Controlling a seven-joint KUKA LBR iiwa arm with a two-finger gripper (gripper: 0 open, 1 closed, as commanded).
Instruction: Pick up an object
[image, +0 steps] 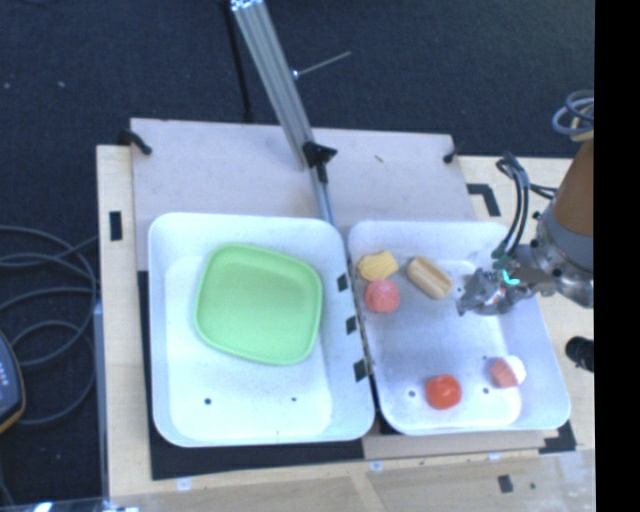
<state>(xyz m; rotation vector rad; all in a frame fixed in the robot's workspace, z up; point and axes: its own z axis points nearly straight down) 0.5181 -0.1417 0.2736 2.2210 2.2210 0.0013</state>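
Note:
The right bin (530, 400) holds several small toy foods. A yellow piece (377, 266) and a pink round piece (382, 296) lie at its far left, with a tan bread roll (429, 278) beside them. A red tomato-like ball (443, 391) sits near the front, and a red-and-white piece (505, 372) lies at the front right. My gripper (484, 296) hangs over the right part of this bin, just right of the bread roll and apart from it. Nothing shows between its fingers.
The left bin (175, 400) carries a green square plate (260, 304). A slanted metal pole (285, 95) runs from the top down to the gap between the bins. Cables loop at the far left of the floor.

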